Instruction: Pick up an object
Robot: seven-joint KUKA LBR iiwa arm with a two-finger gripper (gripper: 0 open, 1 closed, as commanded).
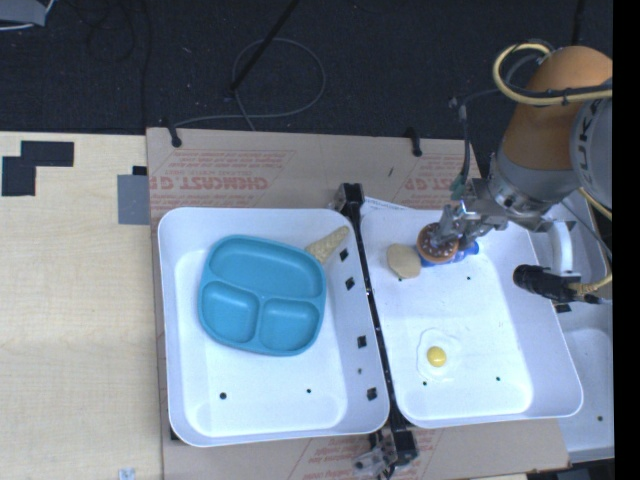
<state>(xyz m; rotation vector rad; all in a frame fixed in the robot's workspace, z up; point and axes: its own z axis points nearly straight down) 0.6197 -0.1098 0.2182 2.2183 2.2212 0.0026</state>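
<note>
Doughnut [435,244], brown-iced with pale speckles, lying in the far part of the white bin on the view's right [500,313], close to that bin's far wall. Small blue piece [470,251] showing at the doughnut's right edge; under it or merely beside it, not to be told.

Gripper [452,230] set low over the doughnut's far right side, seemingly in contact with it; open, closed or gripping: cannot tell from this slant. Grey arm with orange band [562,83] reaching in from the view's right, over the bin's far right corner.

Tan rounded piece [404,261] just beside the doughnut on the view's left, near the divide between the bins. Toy fried egg [436,353], white with yellow yolk, flat on the floor of the same bin, nearer the camera and well apart from doughnut and gripper.

Blue plate [262,295] with three compartments, flat in the bin on the view's left [250,398]. Tan wedge [328,243] at that bin's far right corner, between plate rim and bin wall, tilted.

Brown cardboard sheet [270,173] with red print beneath both bins, on a pale wooden bench [70,298].
</note>
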